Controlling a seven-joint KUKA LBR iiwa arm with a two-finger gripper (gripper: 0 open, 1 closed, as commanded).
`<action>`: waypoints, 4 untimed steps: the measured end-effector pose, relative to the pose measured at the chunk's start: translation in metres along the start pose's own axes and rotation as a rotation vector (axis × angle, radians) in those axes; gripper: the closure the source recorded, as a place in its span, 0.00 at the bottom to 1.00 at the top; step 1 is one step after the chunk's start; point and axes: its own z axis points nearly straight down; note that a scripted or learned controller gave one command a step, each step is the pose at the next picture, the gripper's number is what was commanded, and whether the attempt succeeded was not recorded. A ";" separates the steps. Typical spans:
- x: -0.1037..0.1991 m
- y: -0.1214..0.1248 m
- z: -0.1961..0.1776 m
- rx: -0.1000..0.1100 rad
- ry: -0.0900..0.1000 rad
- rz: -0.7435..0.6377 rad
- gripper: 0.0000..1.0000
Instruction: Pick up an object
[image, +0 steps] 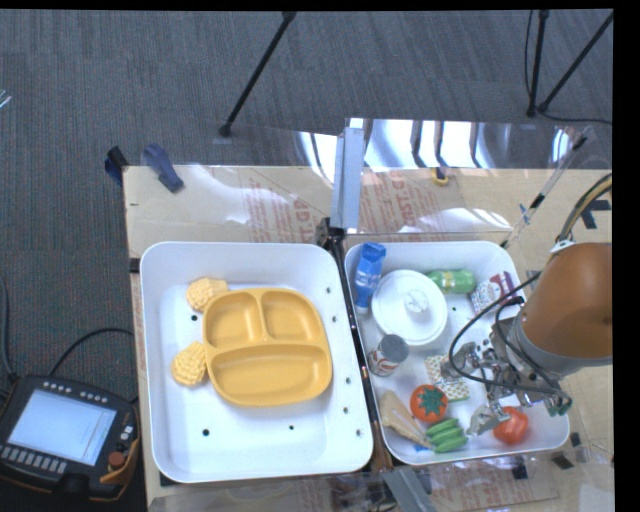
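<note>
Arm over the right bin, gripper down at its near right corner.

I use the white bowl as my mark. Far to its left, in the left bin, lies the yellow divided tray. Below and right of the bowl the gripper hangs by a red tomato; I cannot tell its grip. A second tomato sits below the bowl, green pods lower, blue carton just left.

glossy plastic tray, smooth white bins
</note>
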 end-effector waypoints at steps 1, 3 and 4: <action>-0.014 0.067 0.003 -0.006 0.011 0.029 0.00; -0.012 0.076 -0.004 -0.005 0.023 0.145 1.00; -0.095 0.176 -0.192 -0.006 0.007 0.090 1.00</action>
